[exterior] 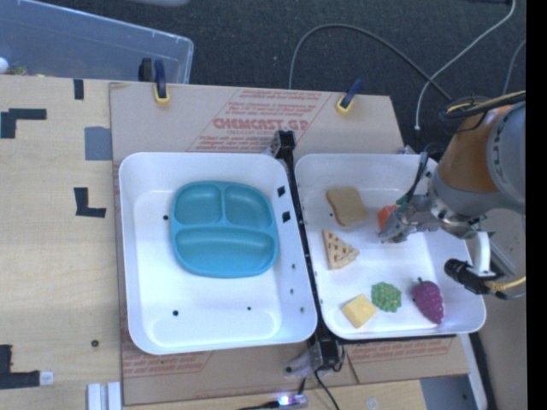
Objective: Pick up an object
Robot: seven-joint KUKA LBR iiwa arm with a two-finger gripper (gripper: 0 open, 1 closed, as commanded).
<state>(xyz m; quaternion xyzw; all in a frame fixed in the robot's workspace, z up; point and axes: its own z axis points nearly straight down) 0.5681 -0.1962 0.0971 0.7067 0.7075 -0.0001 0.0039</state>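
- In the right bin, the gripper sits low over a small red-orange object; whether it is released or clenched, I cannot tell.
- To do this well, it should centre on that piece and lift straight up, clear of the bread slice.
- Count: two bins, one blue divided plate in the left bin; one pizza wedge, one cheese cube, one broccoli, one grape bunch.

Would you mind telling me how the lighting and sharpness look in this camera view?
Camera view: even, soft lighting; the white bins look bright with faint shadows; the image is slightly soft overall; near the gripper, detail is too blurred to judge, with an orange-red item beside it.
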